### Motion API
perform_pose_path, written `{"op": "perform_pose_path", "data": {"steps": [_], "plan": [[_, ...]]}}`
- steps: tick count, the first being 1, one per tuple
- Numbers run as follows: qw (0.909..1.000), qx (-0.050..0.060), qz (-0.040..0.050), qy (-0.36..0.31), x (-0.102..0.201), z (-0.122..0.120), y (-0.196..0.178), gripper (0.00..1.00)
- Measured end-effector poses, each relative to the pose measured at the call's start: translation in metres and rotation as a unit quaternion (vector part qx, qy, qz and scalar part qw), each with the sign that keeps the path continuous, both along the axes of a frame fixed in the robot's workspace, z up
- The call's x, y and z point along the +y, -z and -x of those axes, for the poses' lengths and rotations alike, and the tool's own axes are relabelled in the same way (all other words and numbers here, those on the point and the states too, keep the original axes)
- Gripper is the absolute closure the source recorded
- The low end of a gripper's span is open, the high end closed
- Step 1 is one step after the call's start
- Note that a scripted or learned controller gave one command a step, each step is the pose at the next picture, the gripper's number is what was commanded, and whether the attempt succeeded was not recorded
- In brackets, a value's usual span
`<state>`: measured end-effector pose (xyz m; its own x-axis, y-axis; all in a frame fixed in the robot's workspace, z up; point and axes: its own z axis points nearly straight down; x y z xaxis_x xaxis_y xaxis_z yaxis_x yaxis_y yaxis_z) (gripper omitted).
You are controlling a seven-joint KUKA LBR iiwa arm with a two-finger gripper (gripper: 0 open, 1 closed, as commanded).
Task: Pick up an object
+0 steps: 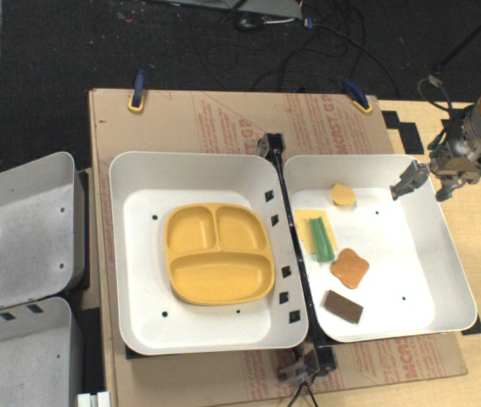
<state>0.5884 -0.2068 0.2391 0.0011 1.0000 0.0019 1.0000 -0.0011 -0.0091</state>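
My claw [422, 183] hangs over the far right edge of the right bin [452, 253], fingers spread apart, nothing between them. My arm comes in from the right side, above the bin's far right corner.

Right bin contents: small yellow round piece [343, 196] near the far edge, left of my claw and apart from it. Green bar on a yellow strip [318, 236] close to the bin's left edge, running near-to-far. Orange lumpy piece [349, 268] just right of the bar's near end, about mid-bin. Dark brown block [342, 306] toward the near edge, below the orange piece, tilted.

Left bin [130, 253]: yellow divided plate [220, 254] in the middle, three compartments, lying flat.

Both bins sit side by side on a cardboard sheet [189, 121], touching along the centre divider.
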Motion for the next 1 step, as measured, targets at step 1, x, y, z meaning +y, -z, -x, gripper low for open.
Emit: {"op": "perform_pose_path", "data": {"steps": [1], "plan": [[1.0000, -0.005, 0.0011, -0.001, 0.0003, -0.0022, -0.0050, 0.00]]}}
